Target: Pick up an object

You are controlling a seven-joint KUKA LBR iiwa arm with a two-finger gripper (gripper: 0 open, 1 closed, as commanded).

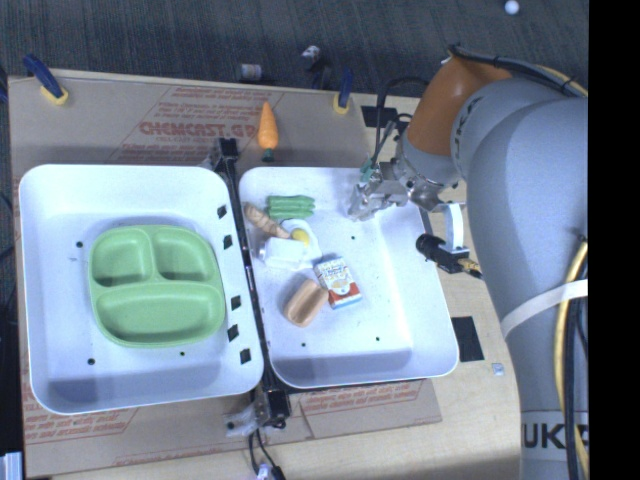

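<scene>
Right bin (420, 338), left-centre: small carton (337, 281), long axis running from upper left to lower right, beside a bread roll (303, 302) lying diagonally. Gripper (366, 200) over the bin's upper part; finger state cannot be told.

The big grey arm with its orange band (520, 198) is cut off by the lower edge, lettering on its base clipped. It hides the right-hand white bin's (430, 338) far right corner. The metal end effector (368, 196) is too small and blurred to read — its fingers indistinct. The pale item beneath the yellow-and-white piece (290, 246) is unclear.
</scene>
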